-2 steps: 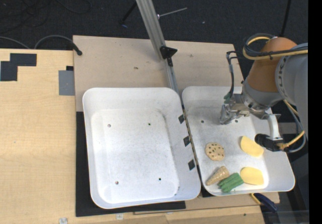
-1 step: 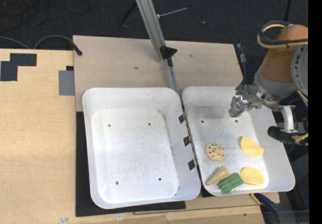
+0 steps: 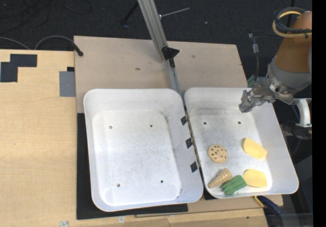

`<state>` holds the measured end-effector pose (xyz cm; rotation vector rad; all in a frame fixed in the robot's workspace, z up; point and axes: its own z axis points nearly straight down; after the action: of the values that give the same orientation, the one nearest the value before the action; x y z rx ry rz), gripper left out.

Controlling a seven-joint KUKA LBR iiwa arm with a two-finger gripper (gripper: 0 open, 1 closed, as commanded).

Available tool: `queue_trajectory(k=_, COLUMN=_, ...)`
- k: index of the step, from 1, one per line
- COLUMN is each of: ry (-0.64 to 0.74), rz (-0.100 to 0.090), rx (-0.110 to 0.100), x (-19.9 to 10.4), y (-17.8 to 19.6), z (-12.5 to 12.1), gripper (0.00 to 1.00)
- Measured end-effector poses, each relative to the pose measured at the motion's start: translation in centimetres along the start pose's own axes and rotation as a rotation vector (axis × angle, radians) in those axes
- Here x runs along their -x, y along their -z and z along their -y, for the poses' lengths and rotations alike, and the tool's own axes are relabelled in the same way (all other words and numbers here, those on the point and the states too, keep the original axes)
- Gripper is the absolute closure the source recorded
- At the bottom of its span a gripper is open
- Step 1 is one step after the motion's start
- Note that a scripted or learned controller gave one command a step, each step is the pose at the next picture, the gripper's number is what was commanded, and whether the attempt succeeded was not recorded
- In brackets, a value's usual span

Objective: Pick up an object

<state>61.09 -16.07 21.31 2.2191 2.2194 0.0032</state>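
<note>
The right bin (image 3: 224, 103) holds several small items near its front right corner: a round cookie (image 3: 217, 153), a yellow piece (image 3: 253, 148), a second yellow piece (image 3: 255, 178), a tan cone-shaped item (image 3: 220, 178) and a green item (image 3: 234, 185) touching the cone. My gripper (image 3: 247, 102) hangs over the bin's far right part, well behind these items and apart from them. Nothing shows between its fingers.
The left bin (image 3: 102, 103) lies beside the right one, with black clips along the shared wall. A slanted aluminium post (image 3: 153, 22) rises behind the bins. Light wooden benchtop (image 3: 35, 139) extends to the left.
</note>
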Motion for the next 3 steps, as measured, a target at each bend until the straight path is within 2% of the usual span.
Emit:
queue_trajectory(k=1, ry=0.001, rz=0.0, rx=0.001, x=0.1, y=5.3, z=-0.1, gripper=1.0)
queue_trajectory(k=2, ry=0.003, rz=-0.002, rx=-0.007, x=-4.5, y=3.9, z=-0.4, gripper=1.0)
queue_trajectory(k=3, ry=0.004, rz=-0.004, rx=-0.007, x=-10.7, y=3.8, z=0.0, gripper=1.0)
